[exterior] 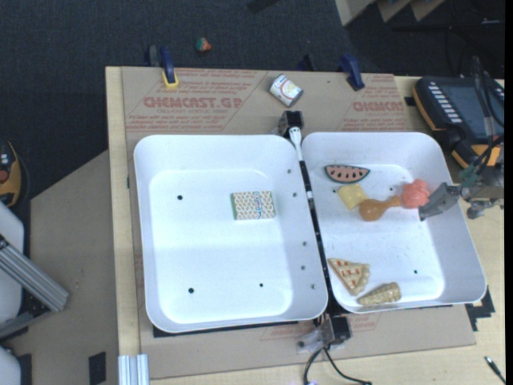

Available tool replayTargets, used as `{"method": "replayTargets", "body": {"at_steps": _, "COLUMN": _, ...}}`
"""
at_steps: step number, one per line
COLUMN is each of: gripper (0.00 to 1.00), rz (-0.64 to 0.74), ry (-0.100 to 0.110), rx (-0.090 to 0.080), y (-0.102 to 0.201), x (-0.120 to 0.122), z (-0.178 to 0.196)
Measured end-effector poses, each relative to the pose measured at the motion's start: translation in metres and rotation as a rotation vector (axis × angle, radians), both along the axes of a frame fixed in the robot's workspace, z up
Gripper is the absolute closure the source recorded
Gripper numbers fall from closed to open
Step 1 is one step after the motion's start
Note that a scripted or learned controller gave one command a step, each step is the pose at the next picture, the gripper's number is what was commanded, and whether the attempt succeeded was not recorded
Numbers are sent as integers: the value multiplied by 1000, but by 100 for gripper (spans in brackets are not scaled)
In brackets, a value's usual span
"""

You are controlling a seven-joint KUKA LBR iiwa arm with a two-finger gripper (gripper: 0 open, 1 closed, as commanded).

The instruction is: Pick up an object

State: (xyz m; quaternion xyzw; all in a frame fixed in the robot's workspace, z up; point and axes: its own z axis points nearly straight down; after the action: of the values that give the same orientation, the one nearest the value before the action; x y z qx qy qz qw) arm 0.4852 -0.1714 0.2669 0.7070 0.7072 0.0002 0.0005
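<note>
The right bin [457, 239] holds a watermelon slice [347, 172], a yellow chunk [351, 196], a brown spoon-shaped piece [375, 208], a pink lump [415, 193], a pizza slice [350, 273] and a tan bread-like piece [378, 295]. In the left bin [160, 271] lies a single green and blue patterned block [253, 204]. My gripper [438, 202] reaches in over the right bin's right rim, just right of the pink lump and close to it. Nothing shows held in it.
A small white box [285, 90] sits on the board behind the bins. Blue clamps [166, 58] [350, 70] stand at the board's back edge. A black and yellow device [457, 103] lies at the back right, with cables near the arm.
</note>
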Motion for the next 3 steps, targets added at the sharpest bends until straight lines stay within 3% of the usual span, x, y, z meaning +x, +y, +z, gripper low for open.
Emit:
{"method": "replayTargets", "body": {"at_steps": 1, "gripper": 0, "rz": 0, "ry": 15, "rx": 6, "y": 19, "x": -9, "z": -143}}
{"method": "replayTargets", "body": {"at_steps": 2, "gripper": 0, "rz": 5, "ry": -9, "rx": -2, "y": 34, "x": 63, "z": -99}}
{"method": "replayTargets", "body": {"at_steps": 3, "gripper": 0, "rz": 1, "ry": 6, "rx": 3, "y": 52, "x": 80, "z": -187}}
